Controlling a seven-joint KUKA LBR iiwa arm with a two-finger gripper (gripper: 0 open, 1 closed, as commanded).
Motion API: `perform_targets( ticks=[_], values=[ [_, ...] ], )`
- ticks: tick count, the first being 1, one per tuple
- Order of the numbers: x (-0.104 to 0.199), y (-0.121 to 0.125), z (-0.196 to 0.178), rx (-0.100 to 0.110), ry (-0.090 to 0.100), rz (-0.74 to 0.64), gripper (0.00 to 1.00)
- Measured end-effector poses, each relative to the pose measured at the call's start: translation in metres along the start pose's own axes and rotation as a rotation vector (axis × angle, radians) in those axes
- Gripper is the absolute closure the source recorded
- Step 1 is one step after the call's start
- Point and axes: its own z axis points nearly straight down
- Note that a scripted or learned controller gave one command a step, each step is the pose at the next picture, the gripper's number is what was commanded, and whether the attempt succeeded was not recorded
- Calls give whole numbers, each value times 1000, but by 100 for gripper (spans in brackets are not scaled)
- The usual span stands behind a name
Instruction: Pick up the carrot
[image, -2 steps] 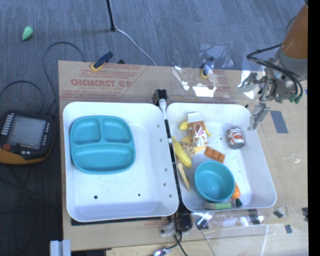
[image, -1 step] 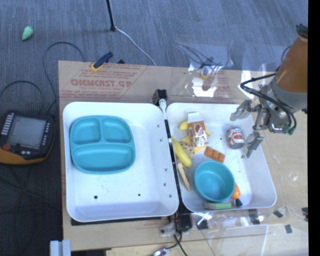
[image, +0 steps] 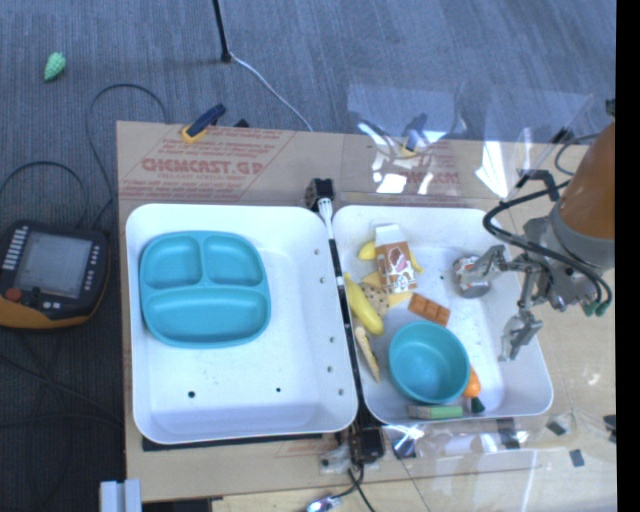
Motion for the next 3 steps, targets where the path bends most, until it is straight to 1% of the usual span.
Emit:
perform_targets(
  ticks=[1,2,3],
  values=[
    [31,0,125,1,-4,147,0],
    [-33,-39,36,4,-13,209,0],
    [34,0,126,-1,-4,406,0]
  ],
)
